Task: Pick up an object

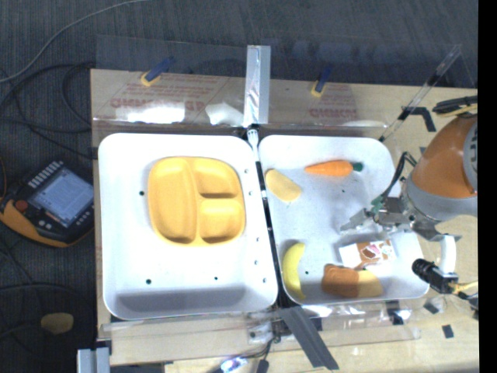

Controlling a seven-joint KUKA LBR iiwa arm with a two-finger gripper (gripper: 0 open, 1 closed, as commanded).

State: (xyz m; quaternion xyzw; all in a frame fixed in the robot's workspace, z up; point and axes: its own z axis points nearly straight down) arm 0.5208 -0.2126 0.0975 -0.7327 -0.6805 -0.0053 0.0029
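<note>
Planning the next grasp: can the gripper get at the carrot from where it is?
Probably yes. The carrot lies alone on bare bin floor, and nothing sits between it and the gripper in the right bin.

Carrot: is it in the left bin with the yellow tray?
No, the carrot lies in the right bin, near its far wall, while the yellow tray sits in the left bin.

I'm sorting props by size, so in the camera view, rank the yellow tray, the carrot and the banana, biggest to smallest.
1. yellow tray, by far the largest
2. and 3. carrot and banana: they look alike in size, so I won't rank them.
</note>
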